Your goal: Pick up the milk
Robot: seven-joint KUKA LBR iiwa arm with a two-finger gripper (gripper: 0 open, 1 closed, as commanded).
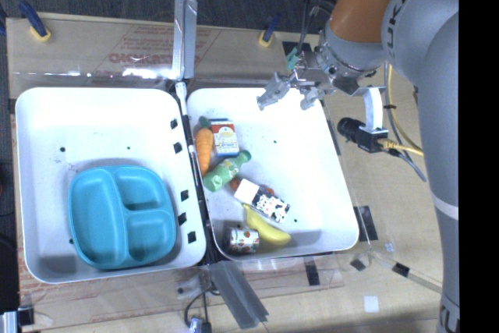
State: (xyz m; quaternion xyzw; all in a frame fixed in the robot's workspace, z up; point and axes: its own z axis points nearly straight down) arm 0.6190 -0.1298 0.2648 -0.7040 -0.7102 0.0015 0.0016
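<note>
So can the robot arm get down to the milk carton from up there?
Probably yes. The milk carton lies on top with open space above it, while the end effector hovers over the bin's far edge. The banana and green bottle crowd its sides.

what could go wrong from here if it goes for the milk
1. The small white milk carton with black cow spots lies flat, packed among the yellow banana, the green plastic bottle and a small red object at its end, so closing fingers could snag a neighbour.
2. The gripper hangs open over the right white bin's far rim, well away from the carton; a long slanted descent could land off-target.
3. The metal can sits close by and may get knocked.
</note>
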